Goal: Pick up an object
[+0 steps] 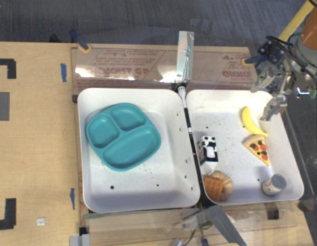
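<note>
Gripper (274,104) poised over banana (250,120) at upper right of frame

Banana lies just lower-left of it in the right bin (297,183), long axis near vertical; finger opening cannot be told, nothing visibly held

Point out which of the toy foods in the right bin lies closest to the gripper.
The yellow banana. It lies at the bin's upper right, right beside the gripper; the pizza slice sits below it, and the bread roll lies at the bottom edge.
</note>
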`<state>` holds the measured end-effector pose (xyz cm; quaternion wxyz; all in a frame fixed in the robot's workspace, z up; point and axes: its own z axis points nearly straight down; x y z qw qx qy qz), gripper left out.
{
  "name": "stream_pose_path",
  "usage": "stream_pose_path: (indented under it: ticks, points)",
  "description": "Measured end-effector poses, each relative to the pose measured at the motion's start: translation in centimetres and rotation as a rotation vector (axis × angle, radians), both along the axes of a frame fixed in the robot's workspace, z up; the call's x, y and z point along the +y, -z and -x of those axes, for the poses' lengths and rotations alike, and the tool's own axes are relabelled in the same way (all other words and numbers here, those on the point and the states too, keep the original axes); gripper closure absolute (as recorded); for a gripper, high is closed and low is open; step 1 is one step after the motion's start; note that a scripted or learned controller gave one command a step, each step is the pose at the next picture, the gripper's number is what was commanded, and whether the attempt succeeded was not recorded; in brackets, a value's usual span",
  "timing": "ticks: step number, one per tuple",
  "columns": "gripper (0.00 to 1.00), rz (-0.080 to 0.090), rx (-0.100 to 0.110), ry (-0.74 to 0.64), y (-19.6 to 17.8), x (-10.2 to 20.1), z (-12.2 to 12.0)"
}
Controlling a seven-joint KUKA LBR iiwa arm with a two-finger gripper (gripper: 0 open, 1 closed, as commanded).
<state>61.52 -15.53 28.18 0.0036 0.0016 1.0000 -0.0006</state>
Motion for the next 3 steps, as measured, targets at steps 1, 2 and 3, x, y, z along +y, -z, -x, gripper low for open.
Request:
stream_pose_path:
  ticks: [1, 2, 3]
  points:
    - [0.00, -0.003, 0.011, 0.079, 10.0, 0.3, 1.3]
    - [0.00, 0.002, -0.003, -0.185, 19.3, -2.0, 8.4]
    - [1.00, 0.007, -0.018, -0.188, 17.9, -1.9, 7.9]
